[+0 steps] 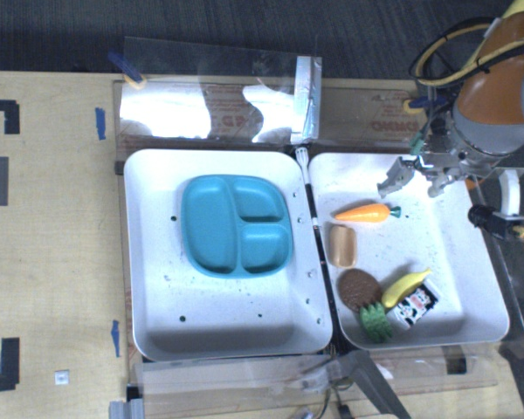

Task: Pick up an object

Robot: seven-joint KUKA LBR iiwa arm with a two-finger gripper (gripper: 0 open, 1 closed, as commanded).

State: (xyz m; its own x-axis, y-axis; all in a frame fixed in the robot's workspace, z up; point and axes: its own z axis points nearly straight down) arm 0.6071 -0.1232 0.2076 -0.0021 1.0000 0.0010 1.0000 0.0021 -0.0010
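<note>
Two bins sit side by side on the desk (44, 234). The left bin (148, 260) holds a tray (237, 225). In the right bin (480, 304), a carrot (363, 213) lies behind a bread roll (341, 245); nearer the front lie a cookie (357, 288), banana (405, 286), carton (416, 305) and broccoli (375, 321).

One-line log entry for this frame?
phase: approach | gripper: open, nothing held, over right bin far side | nearest: carrot | left bin: blue tray

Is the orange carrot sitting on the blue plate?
No, the carrot lies in the right bin, while the blue plate sits alone in the left bin.
</note>
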